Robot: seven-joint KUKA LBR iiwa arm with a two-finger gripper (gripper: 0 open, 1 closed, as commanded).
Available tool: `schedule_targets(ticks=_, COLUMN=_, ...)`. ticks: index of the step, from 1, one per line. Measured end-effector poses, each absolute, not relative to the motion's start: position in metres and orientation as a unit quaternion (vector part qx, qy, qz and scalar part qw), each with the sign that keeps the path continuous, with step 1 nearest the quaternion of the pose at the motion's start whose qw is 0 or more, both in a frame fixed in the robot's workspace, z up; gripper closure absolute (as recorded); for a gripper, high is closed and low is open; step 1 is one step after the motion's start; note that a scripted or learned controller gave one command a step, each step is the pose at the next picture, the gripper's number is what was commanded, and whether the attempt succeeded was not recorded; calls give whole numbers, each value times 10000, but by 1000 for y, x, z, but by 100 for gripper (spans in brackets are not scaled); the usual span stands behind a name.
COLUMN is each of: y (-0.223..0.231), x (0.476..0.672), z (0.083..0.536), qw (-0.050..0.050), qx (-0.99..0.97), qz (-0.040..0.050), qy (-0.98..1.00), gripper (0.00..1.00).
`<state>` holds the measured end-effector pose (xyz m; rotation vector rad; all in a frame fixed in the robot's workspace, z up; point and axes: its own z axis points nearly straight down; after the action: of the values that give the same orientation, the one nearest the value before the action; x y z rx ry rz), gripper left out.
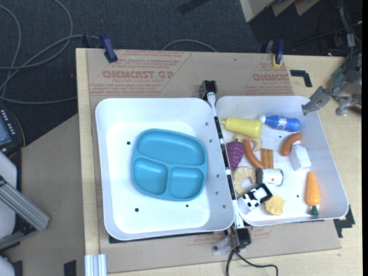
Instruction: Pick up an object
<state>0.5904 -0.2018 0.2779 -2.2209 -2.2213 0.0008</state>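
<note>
The right bin [332, 164] holds several toy foods: a yellow mustard bottle [244, 126], a blue bottle [282, 122], an orange sausage [290, 143], a white block [299, 157], a carrot [312, 190], a purple piece [234, 153], a thin hot dog [252, 153] and a black-and-white die [256, 195]. My gripper [329, 104] hangs just past that bin's far right corner, above the bench rather than over the toys. It is open, with nothing between its fingers.
A blue divided plate [168, 164] lies in the left bin [109, 154]. Blue clamps [107, 46] [278, 53] hold the board's far edge. A yellow chip [275, 204] and a tan cookie [244, 177] lie near the right bin's front.
</note>
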Motion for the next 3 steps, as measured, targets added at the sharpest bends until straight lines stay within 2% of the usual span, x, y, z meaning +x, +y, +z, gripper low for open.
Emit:
schedule_targets(ticks=1, y=-104, x=549, z=198, qw=66, qx=-7042, qz=17, qy=-7100, gripper=0)
schedule_targets(ticks=2, y=-121, x=543, z=78, qw=32, qx=-7078, qz=22, qy=-7064, gripper=0)
schedule_targets(ticks=3, y=-102, x=526, z=84, qw=19, qx=-7072, qz=5, qy=-7070, gripper=0)
